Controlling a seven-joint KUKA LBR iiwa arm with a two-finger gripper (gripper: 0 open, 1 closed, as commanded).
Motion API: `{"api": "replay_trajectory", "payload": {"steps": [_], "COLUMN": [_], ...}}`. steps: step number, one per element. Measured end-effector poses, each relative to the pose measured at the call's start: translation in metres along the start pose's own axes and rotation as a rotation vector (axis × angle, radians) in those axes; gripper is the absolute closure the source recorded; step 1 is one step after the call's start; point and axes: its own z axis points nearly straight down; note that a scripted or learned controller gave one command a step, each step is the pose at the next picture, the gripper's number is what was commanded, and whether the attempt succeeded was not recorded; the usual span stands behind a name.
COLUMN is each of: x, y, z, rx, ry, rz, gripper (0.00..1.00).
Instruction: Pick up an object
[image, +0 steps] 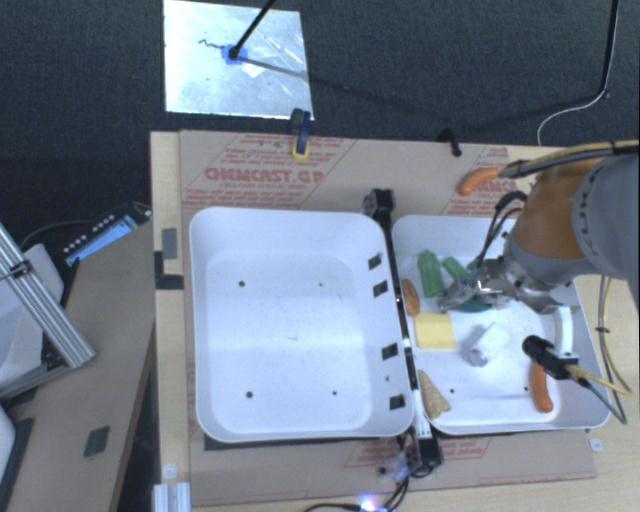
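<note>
My gripper hangs low over the middle of the right bin, reaching in from the right. It sits just beside two green pieces, and the smaller one is right at its tip. I cannot see anything held. A yellow block lies just below the gripper, with a crumpled white object to its right. An orange stick lies near the bin's right front.
A tan cone and a small orange piece rest against the right bin's left wall. The left bin stands alongside. An orange sausage shape lies on the cardboard behind the right bin.
</note>
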Motion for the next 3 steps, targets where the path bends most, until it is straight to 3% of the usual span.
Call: {"api": "replay_trajectory", "payload": {"steps": [1,2,3], "x": [0.002,-0.008,0.091], "y": [0.005,-0.063,-0.069], "z": [-0.018,-0.005,-0.139], "rx": [-0.014,-0.007,-0.011], "ry": [0.000,0.000,0.004], "rz": [-0.003,0.002,-0.013], "gripper": [1.00,1.00,1.00]}}
